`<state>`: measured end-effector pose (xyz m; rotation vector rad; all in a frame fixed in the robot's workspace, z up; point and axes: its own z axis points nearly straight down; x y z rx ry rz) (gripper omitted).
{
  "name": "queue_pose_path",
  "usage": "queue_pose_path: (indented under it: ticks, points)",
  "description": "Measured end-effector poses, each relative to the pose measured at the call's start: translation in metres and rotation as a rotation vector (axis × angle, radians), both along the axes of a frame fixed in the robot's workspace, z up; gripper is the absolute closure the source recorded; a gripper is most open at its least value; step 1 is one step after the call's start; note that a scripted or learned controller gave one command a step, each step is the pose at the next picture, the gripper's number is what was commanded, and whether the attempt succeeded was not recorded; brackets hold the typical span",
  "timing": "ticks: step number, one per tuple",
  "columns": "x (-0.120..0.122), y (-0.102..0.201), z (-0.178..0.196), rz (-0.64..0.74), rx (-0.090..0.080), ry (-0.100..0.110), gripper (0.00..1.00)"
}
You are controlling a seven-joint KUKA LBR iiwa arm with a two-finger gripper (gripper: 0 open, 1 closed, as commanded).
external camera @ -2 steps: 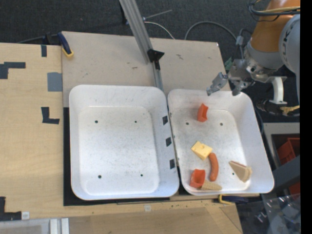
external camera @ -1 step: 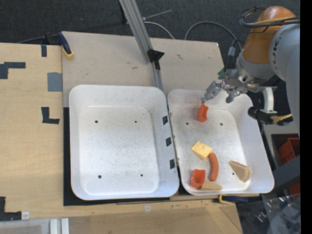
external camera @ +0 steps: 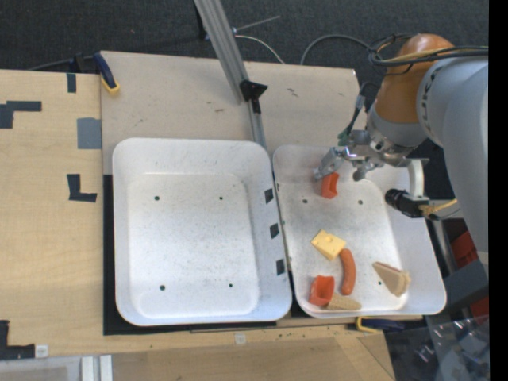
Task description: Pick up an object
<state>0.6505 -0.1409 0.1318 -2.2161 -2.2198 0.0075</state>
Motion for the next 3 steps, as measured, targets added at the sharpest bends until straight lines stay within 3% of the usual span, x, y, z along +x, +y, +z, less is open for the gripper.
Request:
queue_pose_path:
  ticks: [1, 3]
  points:
    - [0.002, 0.000, 0.014, 0.001, -0.001, -0.005, 1.00]
    - [0.001, -0.004, 0.124, 0.000, -0.002, -0.011, 1.00]
